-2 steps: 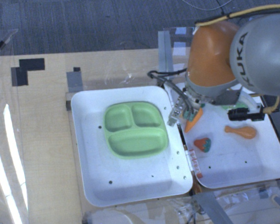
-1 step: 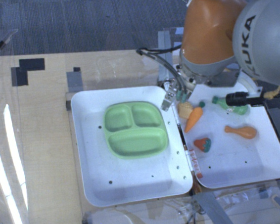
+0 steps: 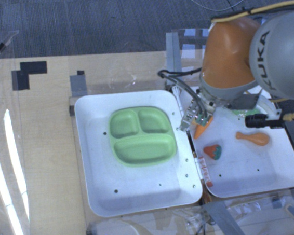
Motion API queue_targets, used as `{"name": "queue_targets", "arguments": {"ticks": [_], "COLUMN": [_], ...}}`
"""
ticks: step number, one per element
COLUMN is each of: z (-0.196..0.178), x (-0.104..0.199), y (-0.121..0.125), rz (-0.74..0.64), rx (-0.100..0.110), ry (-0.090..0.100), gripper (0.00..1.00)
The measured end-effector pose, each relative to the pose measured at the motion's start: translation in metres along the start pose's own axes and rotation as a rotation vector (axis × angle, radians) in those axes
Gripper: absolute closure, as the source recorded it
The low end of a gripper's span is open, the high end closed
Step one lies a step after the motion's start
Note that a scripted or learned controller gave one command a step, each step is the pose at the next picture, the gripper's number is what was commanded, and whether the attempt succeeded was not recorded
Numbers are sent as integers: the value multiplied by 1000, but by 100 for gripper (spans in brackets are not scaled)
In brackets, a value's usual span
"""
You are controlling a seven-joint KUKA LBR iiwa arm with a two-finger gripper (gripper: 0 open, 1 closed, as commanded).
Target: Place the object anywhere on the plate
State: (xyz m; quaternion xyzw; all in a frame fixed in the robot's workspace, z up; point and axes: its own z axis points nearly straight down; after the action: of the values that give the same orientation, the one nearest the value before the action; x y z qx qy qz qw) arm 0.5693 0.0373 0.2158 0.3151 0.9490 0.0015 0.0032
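One carrot (image 3: 202,128): at tool (image 3: 196,120) tip, above right bin's (image 3: 258,178) left edge, beside the divide
Tool: tips at carrot; apart or together, cannot tell
Plate (image 3: 141,136): green, bare, in left bin (image 3: 99,187)
Done: nothing on plate
Left: carry across, set down
Others: strawberry (image 3: 213,151), orange piece (image 3: 253,138), right bin
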Motion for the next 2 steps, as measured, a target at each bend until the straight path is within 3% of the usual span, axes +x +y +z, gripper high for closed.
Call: {"name": "queue_targets", "arguments": {"ticks": [1,2], "z": [2,30], "x": [-5,-3], "y": [58,9], "rz": [61,70], "rx": [0,1], "ry": [1,1], "gripper": [100,100]}}
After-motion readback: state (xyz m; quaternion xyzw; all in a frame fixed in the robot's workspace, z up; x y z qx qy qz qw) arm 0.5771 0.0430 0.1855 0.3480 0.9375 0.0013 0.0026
